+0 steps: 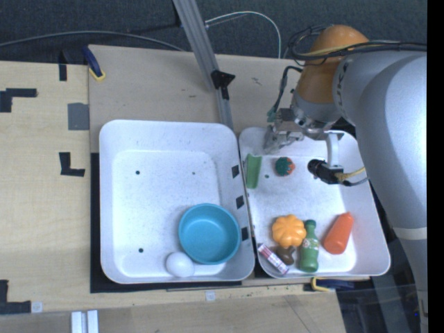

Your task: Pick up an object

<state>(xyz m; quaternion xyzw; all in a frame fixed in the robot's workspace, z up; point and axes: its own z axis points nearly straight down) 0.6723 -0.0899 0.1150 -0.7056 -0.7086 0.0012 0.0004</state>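
End effector (277, 139) over right bin's (361, 259) far left corner; finger state cannot be told. Nearby: flat green block (253, 171), round knobbly green-red ball (284, 166). Smooth blue bowl (208, 232) in left bin (125, 186).

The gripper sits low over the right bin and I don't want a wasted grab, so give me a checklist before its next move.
1. Gripper over the right bin: ok.
2. Object between its fingers: not ok, none seen.
3. Finger opening: cannot tell.
4. Nearest targets free-standing, green block and small green-red ball: ok.
5. Pumpkin, green bottle and orange carrot crowded together: not ok for a clean grab.
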